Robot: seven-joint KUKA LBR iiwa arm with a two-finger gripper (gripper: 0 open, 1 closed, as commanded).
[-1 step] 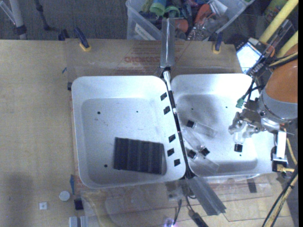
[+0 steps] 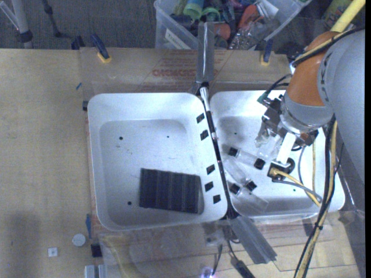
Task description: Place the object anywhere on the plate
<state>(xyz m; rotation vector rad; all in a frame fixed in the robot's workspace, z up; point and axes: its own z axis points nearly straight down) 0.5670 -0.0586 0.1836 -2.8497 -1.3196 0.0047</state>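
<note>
Two shallow white bins sit side by side on the wooden table [image 2: 40, 126], and we look down on them at a slant. In the left bin [image 2: 104, 120] we see a dark rectangular plate [image 2: 170, 191] with ridges running across its top; it lies flat on the bin floor, toward the near right corner, a little turned against the bin walls. Nothing rests on it.

The grey arm [image 2: 348, 86] with its orange band [image 2: 307, 80] reaches in from the right and hangs over the right bin [image 2: 232, 106]. The tool [image 2: 272, 149] points down into that bin, low over its floor. We cannot tell how the tool stands, because its lower part is pale and partly see-through against the white bin.

Just beside the tool, toward the left, we see some clear, glassy material [image 2: 243, 164] with small black marks on it. Whether this is the object of the task we cannot say; it is too faint to make out its shape. It lies in the right bin, well apart from the plate.

Between the two bins runs a dark divider [image 2: 210, 138] with black squares. Behind the bins stands a clear box [image 2: 174, 16] full of colourful items. Yellow cables [image 2: 316, 196] hang beside the arm.
</note>
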